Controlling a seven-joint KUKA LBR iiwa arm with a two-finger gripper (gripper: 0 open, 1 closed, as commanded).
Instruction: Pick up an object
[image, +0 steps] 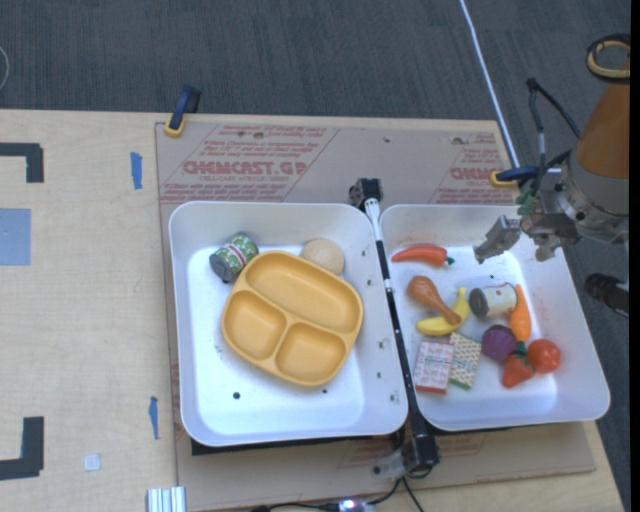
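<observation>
The robot's jaws (517, 236) hang spread and empty at the upper right of the frame, over the far rim of the right bin (585, 385). Below them lie the candidates: a red chili pepper (420, 255), drumstick (434, 297), banana (446, 319), carrot (521, 315) and tomato (543, 354), loosely heaped for picking. The left bin (195, 370) holds a yellow divided tray (292, 318).
</observation>
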